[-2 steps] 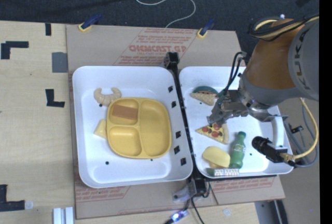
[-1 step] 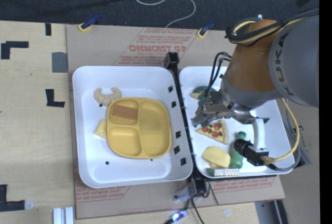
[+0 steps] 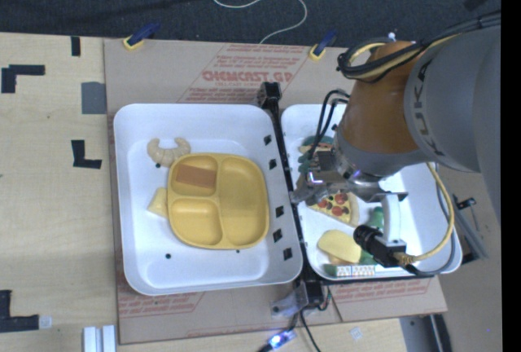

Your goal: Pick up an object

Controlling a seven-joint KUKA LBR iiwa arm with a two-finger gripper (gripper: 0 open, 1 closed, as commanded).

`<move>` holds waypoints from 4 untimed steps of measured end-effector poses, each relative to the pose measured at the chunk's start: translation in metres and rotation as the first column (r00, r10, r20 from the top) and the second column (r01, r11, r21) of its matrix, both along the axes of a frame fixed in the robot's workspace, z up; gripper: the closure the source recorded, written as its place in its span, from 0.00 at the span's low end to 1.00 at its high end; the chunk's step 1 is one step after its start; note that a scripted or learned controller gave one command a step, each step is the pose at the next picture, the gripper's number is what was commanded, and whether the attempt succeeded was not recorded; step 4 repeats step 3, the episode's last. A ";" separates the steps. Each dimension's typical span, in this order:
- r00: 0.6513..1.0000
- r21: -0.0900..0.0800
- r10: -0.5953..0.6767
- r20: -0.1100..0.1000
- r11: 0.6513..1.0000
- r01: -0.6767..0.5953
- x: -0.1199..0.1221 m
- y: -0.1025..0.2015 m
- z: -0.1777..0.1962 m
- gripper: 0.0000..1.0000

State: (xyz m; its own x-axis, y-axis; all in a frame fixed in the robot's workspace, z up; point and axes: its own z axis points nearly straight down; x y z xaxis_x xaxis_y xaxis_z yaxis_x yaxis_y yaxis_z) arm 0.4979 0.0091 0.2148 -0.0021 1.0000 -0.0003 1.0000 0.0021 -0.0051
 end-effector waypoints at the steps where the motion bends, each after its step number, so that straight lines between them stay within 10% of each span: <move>1: 1.000 0.000 -0.001 0.001 1.000 0.001 -0.008 0.004 0.000 1.00; 4: 1.000 0.000 -0.001 0.003 1.000 0.001 0.002 0.006 0.018 1.00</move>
